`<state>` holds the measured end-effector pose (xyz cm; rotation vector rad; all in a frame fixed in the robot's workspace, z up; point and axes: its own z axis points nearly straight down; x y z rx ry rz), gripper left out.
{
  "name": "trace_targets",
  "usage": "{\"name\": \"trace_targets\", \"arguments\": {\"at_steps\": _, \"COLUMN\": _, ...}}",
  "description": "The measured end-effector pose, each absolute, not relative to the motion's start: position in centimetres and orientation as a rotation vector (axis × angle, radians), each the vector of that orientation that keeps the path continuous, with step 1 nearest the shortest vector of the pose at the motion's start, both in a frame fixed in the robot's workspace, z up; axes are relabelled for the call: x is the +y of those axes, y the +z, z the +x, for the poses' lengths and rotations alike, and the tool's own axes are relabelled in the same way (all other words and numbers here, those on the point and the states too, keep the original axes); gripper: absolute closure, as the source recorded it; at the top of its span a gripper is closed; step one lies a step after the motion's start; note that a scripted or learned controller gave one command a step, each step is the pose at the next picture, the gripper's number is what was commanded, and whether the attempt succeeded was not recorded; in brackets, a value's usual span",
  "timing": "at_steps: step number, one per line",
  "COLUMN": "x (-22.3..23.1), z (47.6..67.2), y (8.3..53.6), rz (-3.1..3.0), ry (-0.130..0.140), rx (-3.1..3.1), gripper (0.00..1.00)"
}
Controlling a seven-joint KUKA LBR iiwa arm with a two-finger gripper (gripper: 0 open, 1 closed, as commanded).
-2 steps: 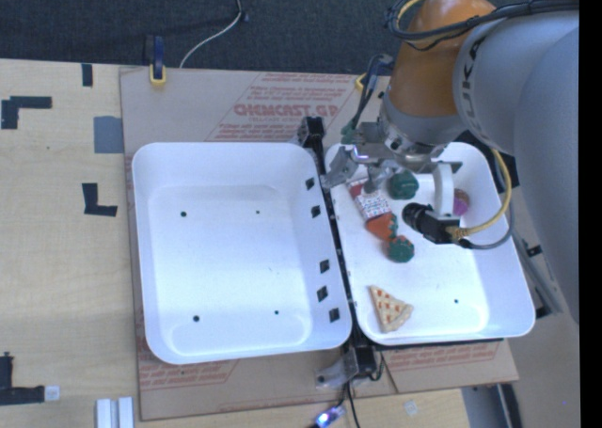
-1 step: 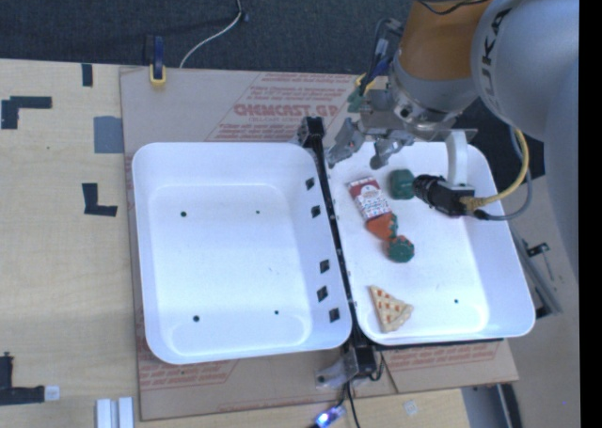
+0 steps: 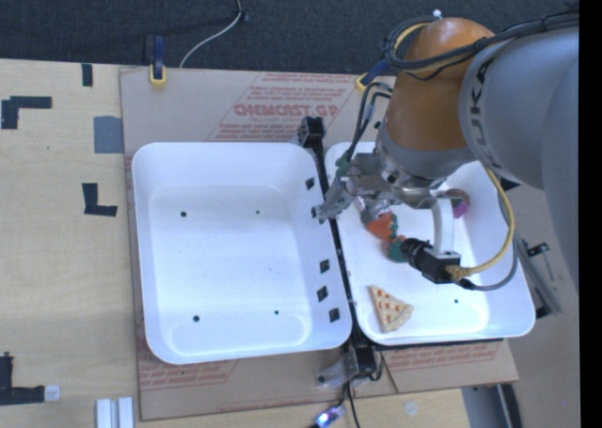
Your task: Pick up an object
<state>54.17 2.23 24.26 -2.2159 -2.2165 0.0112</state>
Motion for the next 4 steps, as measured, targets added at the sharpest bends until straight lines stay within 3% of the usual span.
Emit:
{"name": "trace_targets", "arguments": {"at_steps": 1, "x": 7.9, "z": 54.4, "y": 26.0, "rz": -2.214, "ry": 0.000, "rx": -2.227, "gripper": 1.00}}
{"name": "trace_targets", "arguments": {"at_steps": 2, "x": 10.9, "z": 54.6, "y": 35.0, "rz": -2.217, "ry": -0.011, "rx": -2.231, "gripper": 1.00}}
{"name": "trace_targets", "arguments": {"at_steps": 3, "x": 10.4, "z": 55.5, "y": 43.7, "rz": -2.222, "ry": -0.010, "rx": -2.228, "gripper": 1.00}}
{"name": "trace_targets", "arguments": {"at_steps": 4, "x": 5.5, "z": 48.9, "y": 25.9, "rz": -2.218, "ry": 0.029, "rx": -2.206, "gripper": 1.00}}
